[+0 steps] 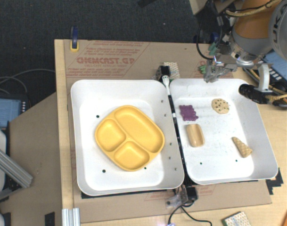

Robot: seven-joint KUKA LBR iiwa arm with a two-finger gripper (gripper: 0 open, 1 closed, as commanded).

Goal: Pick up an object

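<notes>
Two shallow white plastic bins sit side by side on a brown cardboard sheet (110,55) that covers the bench.

The left bin (82,126) holds a yellow plastic plate with three sections (129,137). The plate lies in the middle of that bin, turned a little at a slant.

The right bin (261,140) holds four small things, all apart from each other. A purple bumpy bunch like toy grapes (187,112) lies near the bin's left edge, toward the back. Just in front of it lies a tan toy bread roll (195,135). A round tan cookie with dark chips (220,106) lies near the back edge, to the right of the purple bunch. A tan cone-shaped piece (242,147) lies near the right edge, closer to the front.

The grey arm with an orange band (256,22) reaches in over the back right corner of the bench. Its two-finger gripper (212,74) hangs right above the back edge of the right bin, up from the cookie. It holds nothing. It is too small and blurry to tell how it is set.
</notes>
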